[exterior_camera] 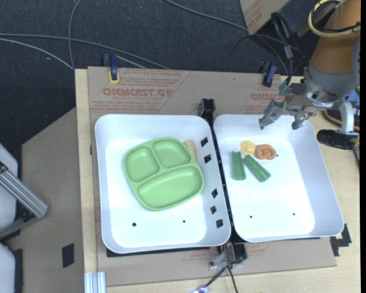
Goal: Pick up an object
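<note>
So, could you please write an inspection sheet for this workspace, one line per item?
Surface: two white bins side by side, left bin, right bin, on a brown board.
Job's things: two green sticks, a yellow piece and an orange ring in the right bin.
Clutter: green divided plate in the left bin.
Grippers: gripper open, above the right bin's far edge, holding nothing.
Cables: grey cables on the dark floor.
Surroundings: cardboard box at top.

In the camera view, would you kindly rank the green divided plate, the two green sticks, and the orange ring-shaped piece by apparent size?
1. Green divided plastic plate, by far the largest.
2. The two green sticks: they look alike in size, so I will not rank them.
3. Orange ring-shaped piece, smallest.
</note>
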Controlling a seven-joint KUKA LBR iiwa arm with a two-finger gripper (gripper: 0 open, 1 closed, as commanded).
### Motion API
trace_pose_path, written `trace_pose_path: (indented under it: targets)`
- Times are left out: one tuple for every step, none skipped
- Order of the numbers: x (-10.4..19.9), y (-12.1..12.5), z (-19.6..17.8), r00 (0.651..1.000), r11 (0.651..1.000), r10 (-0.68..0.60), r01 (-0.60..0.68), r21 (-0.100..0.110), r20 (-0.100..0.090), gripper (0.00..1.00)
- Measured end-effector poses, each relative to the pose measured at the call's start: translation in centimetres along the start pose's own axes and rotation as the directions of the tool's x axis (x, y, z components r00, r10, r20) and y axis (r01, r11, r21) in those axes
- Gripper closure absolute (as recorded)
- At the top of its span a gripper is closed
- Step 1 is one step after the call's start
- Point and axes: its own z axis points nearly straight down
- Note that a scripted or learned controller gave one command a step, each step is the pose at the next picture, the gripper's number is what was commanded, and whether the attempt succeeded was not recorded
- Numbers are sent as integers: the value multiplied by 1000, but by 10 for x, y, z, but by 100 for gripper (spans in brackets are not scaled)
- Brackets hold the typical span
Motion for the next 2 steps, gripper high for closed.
trace_pose_path:
  targets:
    - [0,2,-9,1000,1000,-3,3,-14,2,0]
    - [2,0,52,1000,1000,-2,2,-12,2,0]
